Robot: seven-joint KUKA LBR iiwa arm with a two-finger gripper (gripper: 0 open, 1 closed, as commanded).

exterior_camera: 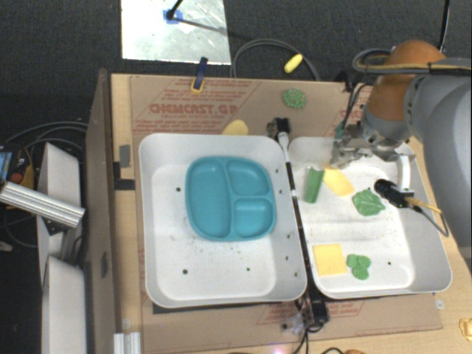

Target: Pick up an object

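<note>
Target, by my reading, is the pale yellow wedge-shaped piece [338, 182] in the right white bin [424, 268], touching the green stick-shaped piece [313, 185] on its left. The pincer [345, 152] hovers just above the wedge toward the bin's back wall; I cannot tell whether it is spread or pressed together. A good grasp would probably descend straight, straddling the wedge clear of the green stick.
</note>
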